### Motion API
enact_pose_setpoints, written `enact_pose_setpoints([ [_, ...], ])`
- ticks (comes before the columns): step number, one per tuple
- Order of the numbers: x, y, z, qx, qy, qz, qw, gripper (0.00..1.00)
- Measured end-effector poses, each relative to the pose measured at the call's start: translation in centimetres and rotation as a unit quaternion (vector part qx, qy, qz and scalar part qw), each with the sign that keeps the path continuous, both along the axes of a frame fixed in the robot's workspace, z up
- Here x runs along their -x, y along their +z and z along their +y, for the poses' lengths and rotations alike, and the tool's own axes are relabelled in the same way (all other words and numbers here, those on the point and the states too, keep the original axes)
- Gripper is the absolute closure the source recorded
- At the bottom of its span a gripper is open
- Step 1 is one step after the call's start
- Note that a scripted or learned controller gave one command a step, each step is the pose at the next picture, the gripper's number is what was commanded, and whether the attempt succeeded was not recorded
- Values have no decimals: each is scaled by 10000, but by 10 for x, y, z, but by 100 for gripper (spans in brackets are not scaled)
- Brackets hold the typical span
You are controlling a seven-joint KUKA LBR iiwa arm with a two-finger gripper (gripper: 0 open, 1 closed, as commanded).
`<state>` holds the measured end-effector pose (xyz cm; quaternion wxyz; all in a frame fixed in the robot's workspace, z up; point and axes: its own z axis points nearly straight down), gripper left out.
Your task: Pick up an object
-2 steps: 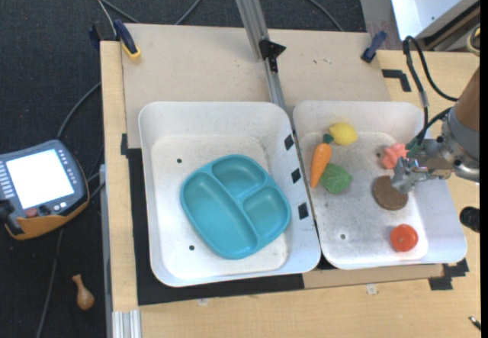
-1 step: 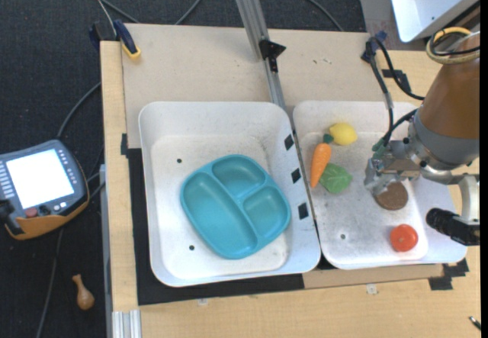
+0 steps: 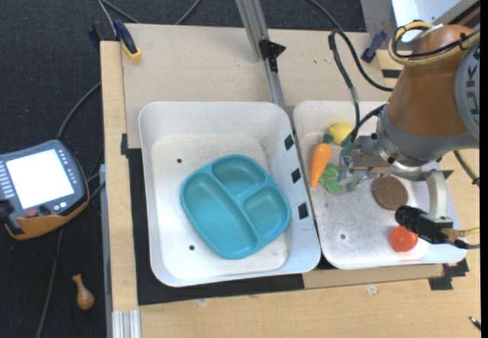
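We find the claw [image 3: 349,169] low over the left part of the right bin [image 3: 335,249], among a tight cluster: an orange carrot [image 3: 319,164] lying along the bin's left wall, a green leafy piece [image 3: 332,179] just below it, and a yellow piece [image 3: 338,131] toward the bin's far edge. We cannot tell whether the claw is spread or pressed together; the wrist and dark cabling hide it, and nothing is visibly pinched. We judge the main risk to be crowding: with three items touching or nearly so, the claw may close on two at once, or nudge the carrot against the wall and slip off its tapered body. The wall itself may block one side of the claw. A brown disc [image 3: 390,192] and a red tomato-like piece [image 3: 403,238] sit further right, near the bin's near right corner, better isolated. The left bin [image 3: 160,130] holds a blue divided plate [image 3: 235,205]. Both bins rest on a pale wooden worktop [image 3: 191,62] with a metal post [image 3: 248,1] rising from its far edge; dark carpet, loose cables and a teach pendant [image 3: 38,188] lie off its left edge.
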<state>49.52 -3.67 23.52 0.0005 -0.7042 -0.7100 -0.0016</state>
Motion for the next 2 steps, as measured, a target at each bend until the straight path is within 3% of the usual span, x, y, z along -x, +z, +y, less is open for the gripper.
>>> enact_pose_setpoints([
  [2,-13,-14,104,1,-8,29,10000,100],
])
